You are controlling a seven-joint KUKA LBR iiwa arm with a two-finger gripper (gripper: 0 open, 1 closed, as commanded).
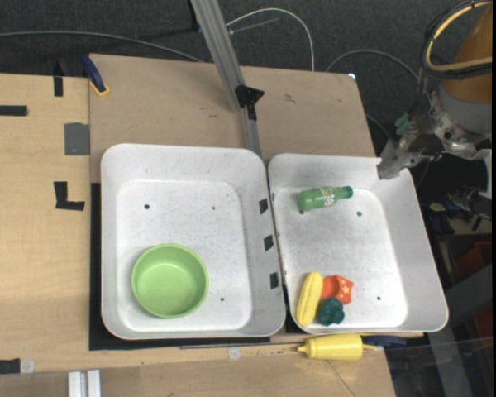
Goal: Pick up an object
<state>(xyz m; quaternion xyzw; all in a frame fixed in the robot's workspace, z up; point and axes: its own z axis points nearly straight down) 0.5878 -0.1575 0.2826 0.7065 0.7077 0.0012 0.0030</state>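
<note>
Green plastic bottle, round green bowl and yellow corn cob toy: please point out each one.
Green plastic bottle [322,198], camera view, middle of its body.
Round green bowl [170,280], camera view, centre of its inside.
Yellow corn cob toy [309,297], camera view, middle of its length.

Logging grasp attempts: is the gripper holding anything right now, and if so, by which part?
Nothing is held. The gripper hangs at the right bin's upper right rim, apart from the green bottle, which lies on the bin floor.

Green bottle [322,198] lies in right bin [413,246]; green bowl [169,280] in left bin [182,168]
</note>
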